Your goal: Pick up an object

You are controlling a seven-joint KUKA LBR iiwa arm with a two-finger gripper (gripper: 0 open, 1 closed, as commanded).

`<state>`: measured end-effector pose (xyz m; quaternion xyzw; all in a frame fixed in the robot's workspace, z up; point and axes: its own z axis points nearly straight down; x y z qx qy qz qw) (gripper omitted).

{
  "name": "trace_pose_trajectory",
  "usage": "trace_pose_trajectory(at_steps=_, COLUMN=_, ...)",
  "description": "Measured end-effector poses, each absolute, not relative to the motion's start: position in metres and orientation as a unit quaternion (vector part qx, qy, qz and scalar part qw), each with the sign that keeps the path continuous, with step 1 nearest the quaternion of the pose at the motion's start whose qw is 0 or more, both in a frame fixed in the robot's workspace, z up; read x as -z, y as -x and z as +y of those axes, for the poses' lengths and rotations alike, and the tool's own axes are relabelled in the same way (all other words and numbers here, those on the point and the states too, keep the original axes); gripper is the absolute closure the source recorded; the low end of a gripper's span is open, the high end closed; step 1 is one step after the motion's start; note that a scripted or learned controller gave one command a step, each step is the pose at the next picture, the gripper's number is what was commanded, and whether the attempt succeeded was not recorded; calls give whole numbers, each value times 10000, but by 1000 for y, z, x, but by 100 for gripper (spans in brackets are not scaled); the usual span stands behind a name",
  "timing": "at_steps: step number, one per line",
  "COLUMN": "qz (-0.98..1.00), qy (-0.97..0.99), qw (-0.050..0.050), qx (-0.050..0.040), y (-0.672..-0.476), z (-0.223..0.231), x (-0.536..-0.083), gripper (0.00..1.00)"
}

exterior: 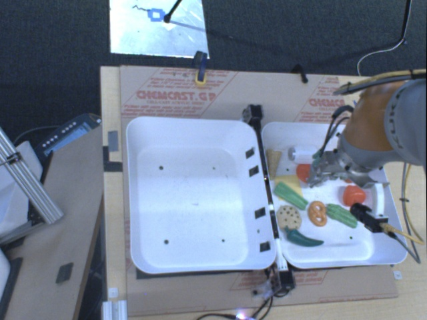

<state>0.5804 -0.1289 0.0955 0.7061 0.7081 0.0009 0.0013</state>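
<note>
We see the claw (319, 174) low in the right bin (333, 253) | at the red piece's (303, 173) 3 o'clock | its grip we cannot tell.

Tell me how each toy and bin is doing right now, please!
left bin: sitting flat on the bench.
right bin: holds the toy food.
gripper: down in the right bin, over the red piece.
red piece: lying partly under the gripper.
pretzel: lying flat.
cookie: lying flat.
tomato: resting loose.
dark green pepper: lying on its side.
</note>
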Motion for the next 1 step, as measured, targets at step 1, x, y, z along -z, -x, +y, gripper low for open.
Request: trace_pose_trajectory(at_steps=1, qz=7085, qy=-7057, qw=23, qx=-16, y=-581, z=-129, x=-106, gripper=100)
